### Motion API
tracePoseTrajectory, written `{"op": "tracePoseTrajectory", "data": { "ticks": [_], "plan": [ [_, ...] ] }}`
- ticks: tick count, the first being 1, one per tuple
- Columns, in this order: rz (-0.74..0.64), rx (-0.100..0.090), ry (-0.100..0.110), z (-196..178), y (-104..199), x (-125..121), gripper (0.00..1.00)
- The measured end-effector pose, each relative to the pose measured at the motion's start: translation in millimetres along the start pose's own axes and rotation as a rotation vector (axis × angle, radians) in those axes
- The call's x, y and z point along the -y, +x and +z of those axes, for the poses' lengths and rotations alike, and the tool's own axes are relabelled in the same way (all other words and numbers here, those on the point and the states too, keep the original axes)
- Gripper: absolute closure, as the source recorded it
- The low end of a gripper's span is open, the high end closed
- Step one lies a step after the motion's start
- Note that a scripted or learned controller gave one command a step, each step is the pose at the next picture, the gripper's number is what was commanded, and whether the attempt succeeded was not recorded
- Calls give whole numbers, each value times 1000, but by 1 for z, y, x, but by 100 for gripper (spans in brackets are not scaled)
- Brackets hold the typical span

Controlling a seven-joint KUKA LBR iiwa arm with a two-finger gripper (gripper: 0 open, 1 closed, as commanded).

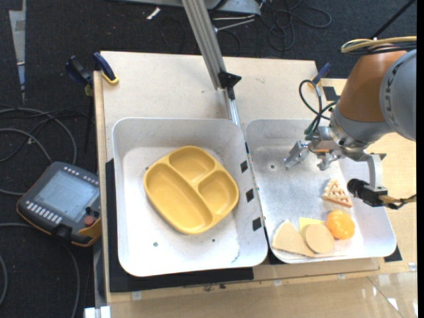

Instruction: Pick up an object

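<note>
Gripper (309, 157) sits over the right bin (278, 191), fingers spread and holding nothing. Food pieces lie at that bin's near right corner: orange (340, 224), waffle wedge (336, 193) (beside the wrist), and cheese slices (296, 238).

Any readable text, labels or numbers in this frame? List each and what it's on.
No text can be read in this view.
Teach pendant on the floor at left: its screen and buttons are too small and blurred to read.
Yellow divided plate in the left bin: no markings show.
Food pieces in the right bin: no labels.
Arm and hand: no legible marking.
</note>
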State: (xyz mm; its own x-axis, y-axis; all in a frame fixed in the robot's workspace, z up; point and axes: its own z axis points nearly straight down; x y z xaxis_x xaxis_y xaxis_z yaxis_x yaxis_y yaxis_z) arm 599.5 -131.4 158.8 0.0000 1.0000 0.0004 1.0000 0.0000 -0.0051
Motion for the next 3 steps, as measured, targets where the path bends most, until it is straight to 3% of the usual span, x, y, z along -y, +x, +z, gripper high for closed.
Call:
{"op": "tracePoseTrajectory", "data": {
  "ticks": [1, 2, 3],
  "plan": [
    [-3, 0, 1, 56, 6, -8, 0],
    [-1, 1, -4, 64, 6, -8, 0],
    [0, 1, -6, 53, 6, -9, 100]
  ]
}}
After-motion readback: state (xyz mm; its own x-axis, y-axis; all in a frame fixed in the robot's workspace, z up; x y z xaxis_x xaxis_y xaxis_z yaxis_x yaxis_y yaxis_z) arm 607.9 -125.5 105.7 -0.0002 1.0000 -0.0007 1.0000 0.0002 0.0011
